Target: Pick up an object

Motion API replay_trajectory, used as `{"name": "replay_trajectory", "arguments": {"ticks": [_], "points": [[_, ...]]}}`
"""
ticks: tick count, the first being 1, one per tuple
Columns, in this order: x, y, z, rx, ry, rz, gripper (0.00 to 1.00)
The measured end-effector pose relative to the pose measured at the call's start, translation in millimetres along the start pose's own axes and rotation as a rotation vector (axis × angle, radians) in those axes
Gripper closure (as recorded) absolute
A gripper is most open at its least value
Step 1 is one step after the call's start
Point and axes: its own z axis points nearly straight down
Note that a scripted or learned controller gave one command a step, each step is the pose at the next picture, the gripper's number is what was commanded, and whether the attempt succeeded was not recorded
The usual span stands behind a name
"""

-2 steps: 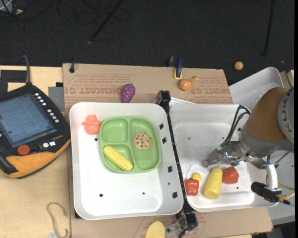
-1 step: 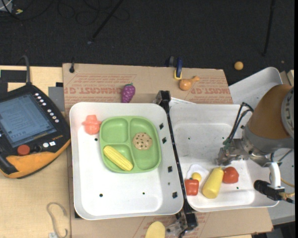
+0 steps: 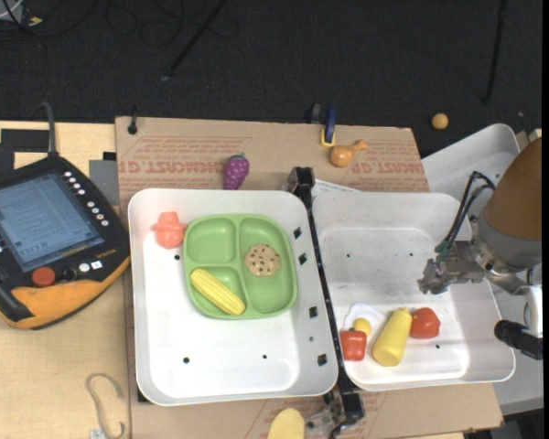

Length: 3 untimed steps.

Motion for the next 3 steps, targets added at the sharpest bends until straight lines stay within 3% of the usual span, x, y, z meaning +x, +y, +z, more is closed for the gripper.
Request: {"name": "replay_trajectory", "arguments": {"ticks": [2, 3], "points": [[-1, 2, -73, 0.001, 0.001, -0.007, 1.00], [49, -9, -82, 0.005, 0.004, -0.011, 1.00]]}}
